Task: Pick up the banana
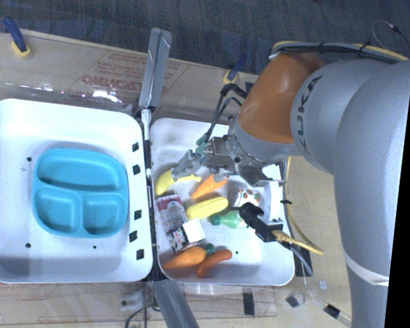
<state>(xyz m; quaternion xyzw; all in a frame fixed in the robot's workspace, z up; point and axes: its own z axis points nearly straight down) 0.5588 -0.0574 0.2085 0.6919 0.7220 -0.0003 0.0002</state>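
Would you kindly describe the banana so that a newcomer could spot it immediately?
Look at the right bin, the one crowded with toy food. Near its left wall, just below the gripper, lies the banana. It is smooth plain yellow, unlike the bumpy corn cob and the orange carrot beside it.

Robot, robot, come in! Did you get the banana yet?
Gripper low in right bin, beside banana. Banana not lifted. Carrot and corn crowd it.
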